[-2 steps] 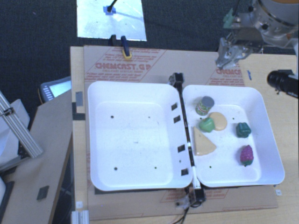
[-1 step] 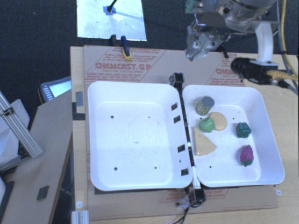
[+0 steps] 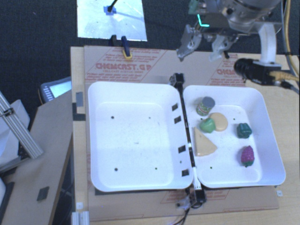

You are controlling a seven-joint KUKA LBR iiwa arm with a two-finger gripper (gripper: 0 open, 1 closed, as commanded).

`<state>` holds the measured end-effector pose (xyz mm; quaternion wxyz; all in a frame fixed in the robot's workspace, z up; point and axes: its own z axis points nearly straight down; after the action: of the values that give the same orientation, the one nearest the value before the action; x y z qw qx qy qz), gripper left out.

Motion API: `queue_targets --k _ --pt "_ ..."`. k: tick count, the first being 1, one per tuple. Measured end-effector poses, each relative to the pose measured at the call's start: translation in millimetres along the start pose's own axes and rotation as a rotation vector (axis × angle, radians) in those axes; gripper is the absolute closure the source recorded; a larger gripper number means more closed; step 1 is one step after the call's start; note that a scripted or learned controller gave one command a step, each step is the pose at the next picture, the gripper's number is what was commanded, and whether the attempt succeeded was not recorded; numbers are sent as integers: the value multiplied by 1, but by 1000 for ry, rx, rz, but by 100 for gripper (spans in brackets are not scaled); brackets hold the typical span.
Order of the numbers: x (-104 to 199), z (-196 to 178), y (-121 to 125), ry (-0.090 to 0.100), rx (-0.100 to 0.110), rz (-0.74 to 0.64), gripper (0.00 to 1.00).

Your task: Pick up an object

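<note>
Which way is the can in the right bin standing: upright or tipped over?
Upright. The can shows its round grey lid on top and its labelled side below, beside the green toy.

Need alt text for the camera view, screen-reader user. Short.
The gripper hangs open above the bench behind the right bin, holding nothing. That bin holds a small can, a green piece, a tan disc, a tan wedge, a dark green piece and a magenta piece.
</note>
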<state>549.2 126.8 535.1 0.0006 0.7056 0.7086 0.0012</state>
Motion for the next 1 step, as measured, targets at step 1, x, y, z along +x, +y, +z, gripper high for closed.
queue_targets --k 1 --pt "0 -11 0 1 -3 -4 100"
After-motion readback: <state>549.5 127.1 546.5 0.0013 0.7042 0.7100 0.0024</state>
